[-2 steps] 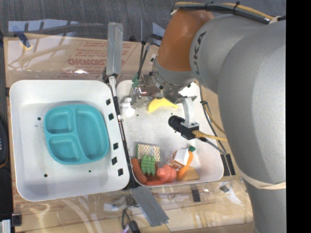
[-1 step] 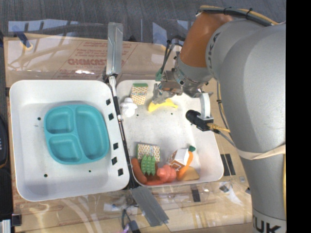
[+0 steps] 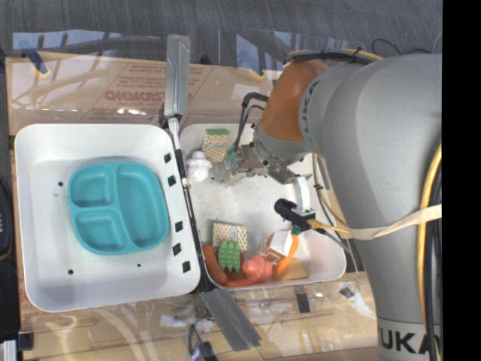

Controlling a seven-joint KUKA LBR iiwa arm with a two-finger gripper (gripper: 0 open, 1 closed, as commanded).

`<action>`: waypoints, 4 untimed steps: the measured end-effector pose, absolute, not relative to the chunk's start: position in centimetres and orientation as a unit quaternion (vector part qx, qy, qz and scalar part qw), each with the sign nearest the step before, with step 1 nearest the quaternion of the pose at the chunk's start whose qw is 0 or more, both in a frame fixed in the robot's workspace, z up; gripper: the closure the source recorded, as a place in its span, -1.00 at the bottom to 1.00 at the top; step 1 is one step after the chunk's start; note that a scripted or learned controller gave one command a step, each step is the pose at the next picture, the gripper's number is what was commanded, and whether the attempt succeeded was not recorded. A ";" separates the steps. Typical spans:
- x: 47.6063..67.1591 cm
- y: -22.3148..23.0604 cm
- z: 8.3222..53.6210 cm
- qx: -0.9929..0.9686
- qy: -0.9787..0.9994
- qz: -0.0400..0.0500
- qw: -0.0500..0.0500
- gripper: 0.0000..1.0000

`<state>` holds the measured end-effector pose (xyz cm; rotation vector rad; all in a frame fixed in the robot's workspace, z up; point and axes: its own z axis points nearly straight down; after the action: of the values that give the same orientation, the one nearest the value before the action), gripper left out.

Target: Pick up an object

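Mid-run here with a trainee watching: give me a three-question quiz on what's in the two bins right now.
1. True or false: the teal divided plate lies in the left bin.
2. Where is the gripper? A) over the right bin's far end B) over the plate C) off the bench
3. Which corner of the right bin holds the pile of toy food?

Key: 1 true; 2 A; 3 the near end, by the orange carrot.

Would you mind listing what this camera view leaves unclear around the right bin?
- Gripper: small and blurred under the wrist, so its grip is unreadable.
- Right bin: the arm covers its far right part.
- Toy pile: pieces overlap, so what lies underneath is hidden.
- White object: too small to identify.
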<state>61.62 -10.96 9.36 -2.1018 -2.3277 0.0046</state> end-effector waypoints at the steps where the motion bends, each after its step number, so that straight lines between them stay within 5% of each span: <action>1: 56.0 -10.4 9.1 -0.648 -0.762 0.001 0.002 -1.00; 2: 62.9 -10.6 11.3 -0.628 -0.778 0.000 0.000 -1.00; 3: 52.0 -10.2 9.1 -0.619 -0.785 0.001 0.002 -1.00; 4: 59.7 -9.6 12.6 -0.594 -0.805 0.000 0.000 -1.00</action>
<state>59.69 -9.58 12.58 -1.8654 -2.5273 0.0001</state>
